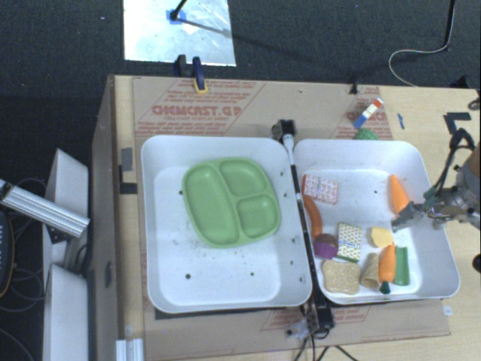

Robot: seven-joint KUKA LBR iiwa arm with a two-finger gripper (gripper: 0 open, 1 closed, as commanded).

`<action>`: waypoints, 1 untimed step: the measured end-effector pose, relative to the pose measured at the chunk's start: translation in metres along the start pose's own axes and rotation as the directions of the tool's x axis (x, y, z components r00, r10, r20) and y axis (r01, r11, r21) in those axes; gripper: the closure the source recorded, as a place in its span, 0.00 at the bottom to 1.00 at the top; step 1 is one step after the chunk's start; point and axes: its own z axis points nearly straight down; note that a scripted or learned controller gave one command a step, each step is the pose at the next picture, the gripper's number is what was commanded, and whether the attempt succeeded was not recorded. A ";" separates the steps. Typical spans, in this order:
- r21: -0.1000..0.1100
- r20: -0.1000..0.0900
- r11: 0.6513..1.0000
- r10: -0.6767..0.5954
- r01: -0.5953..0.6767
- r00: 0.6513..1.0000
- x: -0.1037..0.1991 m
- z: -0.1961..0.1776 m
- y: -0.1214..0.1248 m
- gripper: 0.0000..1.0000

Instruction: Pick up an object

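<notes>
The right bin (361,160) holds several toy foods. An orange carrot (397,192) lies near its right wall, with a yellow cheese piece (382,237) below it. Further down are a second carrot (386,262), a green pickle (402,265), a tan piece (370,271) and a slice of toast (341,277). A checkered cracker (349,241), a purple piece (325,245), a red-brown sausage (312,215) and a pink wafer (321,189) lie toward the left. My gripper (406,216) reaches in from the right, low over the bin, between the upper carrot and the cheese. Nothing is visibly held.
The left bin (165,277) holds a green divided plate (231,201). A divider rail (297,201) runs between the bins. A small red, white and blue item (368,113) and a green scrap (367,134) lie behind the right bin on the cardboard.
</notes>
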 end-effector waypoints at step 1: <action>-0.002 0.001 1.000 0.002 -0.002 1.000 -0.017 0.121 0.022 0.00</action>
